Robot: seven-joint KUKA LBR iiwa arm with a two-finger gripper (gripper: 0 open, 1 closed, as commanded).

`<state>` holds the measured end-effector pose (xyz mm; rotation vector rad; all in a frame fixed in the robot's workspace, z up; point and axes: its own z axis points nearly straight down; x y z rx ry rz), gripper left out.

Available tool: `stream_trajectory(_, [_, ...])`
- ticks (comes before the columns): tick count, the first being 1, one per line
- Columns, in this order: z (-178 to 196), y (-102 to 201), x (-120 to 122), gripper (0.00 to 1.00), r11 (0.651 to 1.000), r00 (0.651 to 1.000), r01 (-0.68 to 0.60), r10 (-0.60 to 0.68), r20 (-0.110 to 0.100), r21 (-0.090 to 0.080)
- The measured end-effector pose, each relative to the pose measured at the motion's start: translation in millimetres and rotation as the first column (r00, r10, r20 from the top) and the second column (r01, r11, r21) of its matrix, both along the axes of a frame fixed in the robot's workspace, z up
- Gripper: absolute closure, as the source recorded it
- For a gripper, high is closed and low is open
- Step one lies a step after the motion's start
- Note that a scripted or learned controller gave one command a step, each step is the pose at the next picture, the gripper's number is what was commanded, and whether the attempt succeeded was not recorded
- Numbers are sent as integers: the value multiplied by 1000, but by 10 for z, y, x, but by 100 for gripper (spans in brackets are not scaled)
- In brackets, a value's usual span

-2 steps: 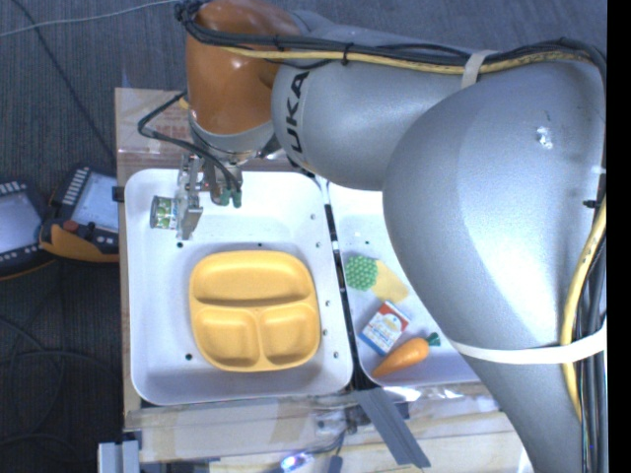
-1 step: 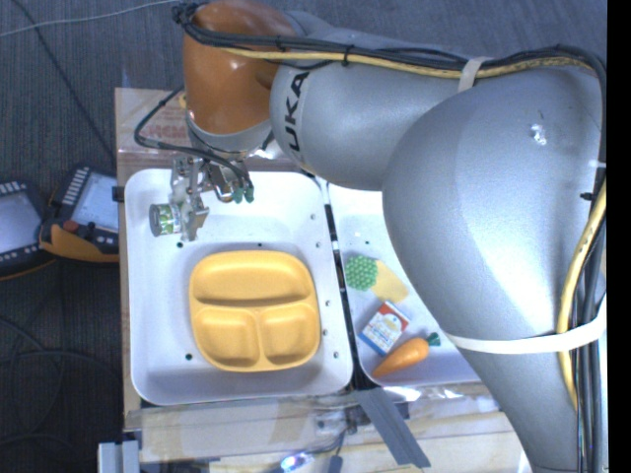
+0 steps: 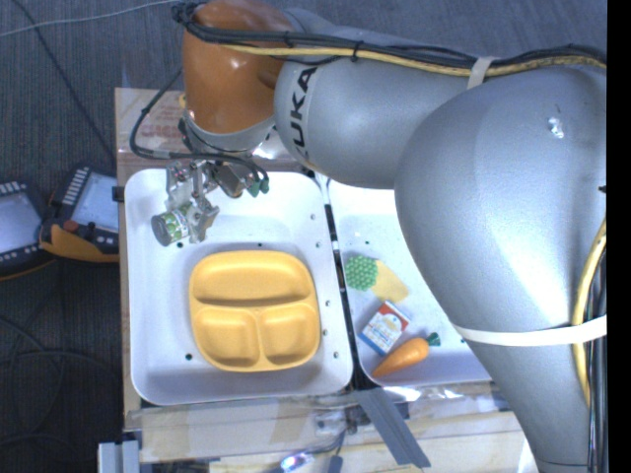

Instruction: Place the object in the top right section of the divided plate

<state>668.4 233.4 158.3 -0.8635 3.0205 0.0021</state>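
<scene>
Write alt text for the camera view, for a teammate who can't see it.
The grey arm's gripper hangs over the left bin's far corner, at a small greenish object, beyond the yellow divided plate lying in that bin. The right bin holds a green ball, a yellow block, a small carton and a carrot.

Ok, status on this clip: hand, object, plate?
Hand over left bin's upper left corner. Small greenish object at its fingertips, grasp unconfirmed. Yellow divided plate unobstructed.
</scene>
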Motion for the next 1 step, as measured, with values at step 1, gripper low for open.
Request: stream_trajectory(1, [-24, 11, -661, 100, 989, 989, 147, -147, -2, 1])
